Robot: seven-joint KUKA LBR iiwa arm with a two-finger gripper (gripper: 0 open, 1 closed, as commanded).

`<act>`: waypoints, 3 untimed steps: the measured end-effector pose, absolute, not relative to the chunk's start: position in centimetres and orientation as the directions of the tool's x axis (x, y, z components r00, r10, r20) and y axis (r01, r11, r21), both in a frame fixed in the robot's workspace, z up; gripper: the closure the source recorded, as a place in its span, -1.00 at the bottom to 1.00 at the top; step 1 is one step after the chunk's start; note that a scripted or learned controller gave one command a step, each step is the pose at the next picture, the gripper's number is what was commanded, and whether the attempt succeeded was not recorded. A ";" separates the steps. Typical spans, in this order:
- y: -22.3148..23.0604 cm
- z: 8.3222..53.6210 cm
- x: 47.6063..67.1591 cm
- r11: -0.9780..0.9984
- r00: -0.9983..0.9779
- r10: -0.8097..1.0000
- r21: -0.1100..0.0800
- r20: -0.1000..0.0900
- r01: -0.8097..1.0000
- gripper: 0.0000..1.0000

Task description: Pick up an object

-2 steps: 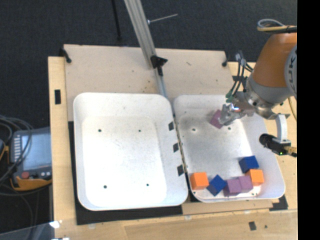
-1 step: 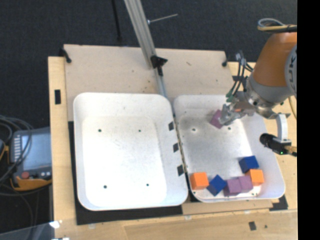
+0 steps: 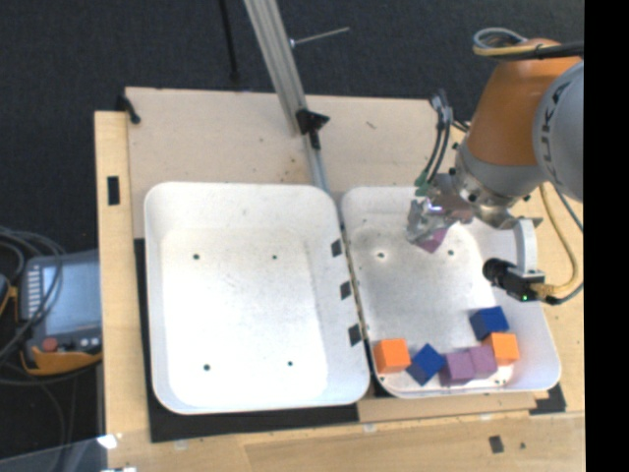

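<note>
A small purple block (image 3: 429, 241) sits pinched between the fingers of the gripper (image 3: 428, 226), raised over the far half of the right bin (image 3: 393, 283). Along that bin's near edge cluster an orange cube (image 3: 392, 354), two blue cubes (image 3: 427, 363), purple pieces (image 3: 470, 365) and another orange cube (image 3: 505, 346), well apart from the gripper. A slanted metal post (image 3: 280, 67) stands beyond the left bin (image 3: 246, 293).

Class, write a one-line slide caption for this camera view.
Gripper holds a purple block above the right bin; six blocks rest along its near edge.

I counted two white bins (image 3: 246, 293), two orange blocks (image 3: 392, 354), two blue blocks (image 3: 488, 322), and three purple blocks (image 3: 460, 366).
</note>
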State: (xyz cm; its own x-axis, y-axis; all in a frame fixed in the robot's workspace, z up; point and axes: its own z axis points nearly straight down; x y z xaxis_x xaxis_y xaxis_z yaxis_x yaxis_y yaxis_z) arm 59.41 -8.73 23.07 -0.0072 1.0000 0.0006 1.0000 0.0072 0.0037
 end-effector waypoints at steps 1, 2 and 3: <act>-3.3 24.3 58.8 0.008 -0.008 1.000 0.002 0.002 1.000 1.00; 2.3 25.1 58.0 0.008 -0.008 1.000 0.000 0.003 1.000 1.00; 7.7 23.5 57.5 0.007 -0.007 1.000 -0.003 0.001 1.000 1.00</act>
